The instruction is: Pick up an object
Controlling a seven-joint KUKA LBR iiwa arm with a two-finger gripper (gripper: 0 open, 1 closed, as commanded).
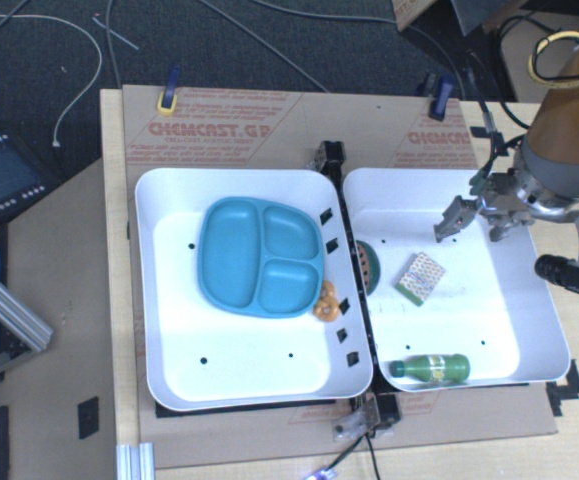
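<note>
Two shallow white plastic bins, left [169,298] and right [529,328], on a tan cardboard-covered bench [269,118] printed with red lettering; the left holds a sky-blue three-compartment plastic plate [259,256] and a small orange-yellow lump [326,305]. The right holds a green bottle with a yellow label and white cap [429,369], a small box with a fine green-and-white check pattern [420,278] and a dark round green-and-brown object [367,266]. The grey arm with its orange band [567,118] and two blue clamps [169,93] complete the palette.

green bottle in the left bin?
No, the green bottle lies on its side along the near edge of the right bin.
</note>
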